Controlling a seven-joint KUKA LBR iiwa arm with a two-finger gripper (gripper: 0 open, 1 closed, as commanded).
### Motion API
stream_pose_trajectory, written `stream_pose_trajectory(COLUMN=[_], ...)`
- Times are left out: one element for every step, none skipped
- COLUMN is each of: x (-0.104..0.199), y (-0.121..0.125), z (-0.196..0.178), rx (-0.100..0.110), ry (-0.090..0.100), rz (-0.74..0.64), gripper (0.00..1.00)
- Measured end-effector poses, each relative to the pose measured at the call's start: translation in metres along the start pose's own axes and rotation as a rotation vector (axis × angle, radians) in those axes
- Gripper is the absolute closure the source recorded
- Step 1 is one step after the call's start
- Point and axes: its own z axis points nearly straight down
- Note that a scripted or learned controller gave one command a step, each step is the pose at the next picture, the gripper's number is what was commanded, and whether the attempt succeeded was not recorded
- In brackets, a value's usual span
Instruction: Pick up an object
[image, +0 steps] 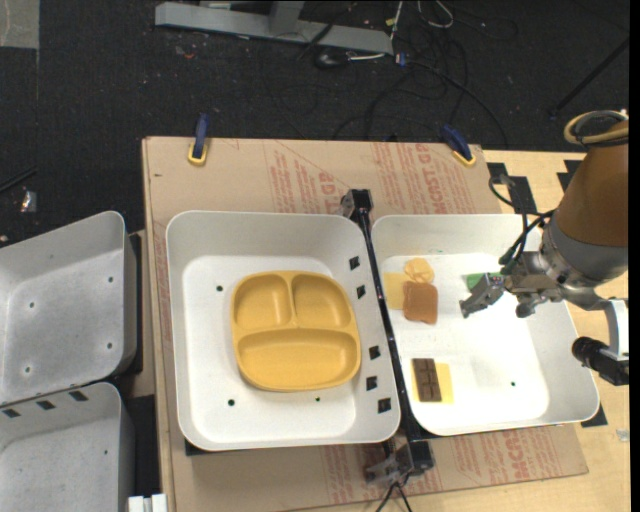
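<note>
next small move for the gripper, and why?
Probably shift the gripper toward the brown block and lower over it. The gripper hangs in the right bin with nothing between its fingers, and the block is the nearest object, lying beside it with bare floor between. The green piece sits partly under the gripper, harder to grasp.

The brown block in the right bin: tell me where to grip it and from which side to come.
Grip the brown block across its two long sides, coming straight down from above. It lies flat on the right bin floor, so only a top approach fits. Its left side sits close to a yellow piece, so that finger has little room. The gripper is just to its right.
</note>
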Motion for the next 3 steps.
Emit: stream_pose_trajectory(x=[0.000,0.007,-0.003], y=[0.003,0.011,0.010], z=[-0.006,0.046,0.102], rx=[-0.012,-0.008,-0.007], ry=[-0.002,-0.001,-0.002], rz=[-0.003,-0.002,0.000], gripper=[0.00,0.00,0.00])
